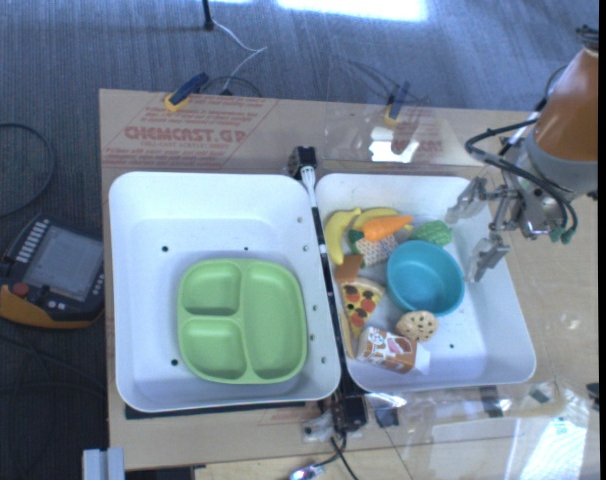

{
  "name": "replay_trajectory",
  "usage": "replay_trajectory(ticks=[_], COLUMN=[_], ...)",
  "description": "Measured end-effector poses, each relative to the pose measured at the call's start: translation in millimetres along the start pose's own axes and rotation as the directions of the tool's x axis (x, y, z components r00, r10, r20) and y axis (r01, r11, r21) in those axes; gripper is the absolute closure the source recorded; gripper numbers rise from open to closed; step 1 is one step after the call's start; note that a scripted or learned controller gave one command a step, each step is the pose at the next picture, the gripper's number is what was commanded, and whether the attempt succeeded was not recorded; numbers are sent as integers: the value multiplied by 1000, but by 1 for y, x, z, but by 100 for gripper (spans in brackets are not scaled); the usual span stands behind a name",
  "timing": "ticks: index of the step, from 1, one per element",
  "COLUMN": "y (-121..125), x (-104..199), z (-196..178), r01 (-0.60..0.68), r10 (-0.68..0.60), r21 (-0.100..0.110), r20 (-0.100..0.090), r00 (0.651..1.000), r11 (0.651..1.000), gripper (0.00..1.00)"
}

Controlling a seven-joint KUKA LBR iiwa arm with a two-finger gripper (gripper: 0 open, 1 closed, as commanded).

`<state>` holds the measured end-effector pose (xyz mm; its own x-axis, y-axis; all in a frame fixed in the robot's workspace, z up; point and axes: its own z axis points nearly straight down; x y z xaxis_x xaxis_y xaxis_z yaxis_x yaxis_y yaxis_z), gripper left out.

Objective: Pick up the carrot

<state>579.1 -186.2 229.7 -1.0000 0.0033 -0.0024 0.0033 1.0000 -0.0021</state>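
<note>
The orange carrot (386,226) lies in the right bin (503,338), at its upper left, resting across a yellow banana (341,227) and other toy food. My gripper (477,230) hangs over the right side of that bin, to the right of the carrot and apart from it. Its two fingers are spread, one finger (464,200) higher up and the other lower down, with nothing between them.
A blue bowl (424,276) sits mid-bin beside a green item (433,234), a pizza slice (359,301), a cookie (416,324) and a small carton (389,349). The left bin (143,228) holds a green divided plate (242,319). A handheld pendant (49,273) lies left of the bench.
</note>
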Motion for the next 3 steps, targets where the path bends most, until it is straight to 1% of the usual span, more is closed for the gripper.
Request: replay_trajectory(ticks=[1, 2, 3], y=[29, 68, 78], x=[-38, -67, -68], z=[100, 133, 136], r01=[-184, -156, -290], r10=[184, 156, 290], r21=[-3, 4, 16], r20=[-9, 10, 1], r00=[983, 988, 957], r11=[983, 988, 957], gripper=[0, 0, 0])
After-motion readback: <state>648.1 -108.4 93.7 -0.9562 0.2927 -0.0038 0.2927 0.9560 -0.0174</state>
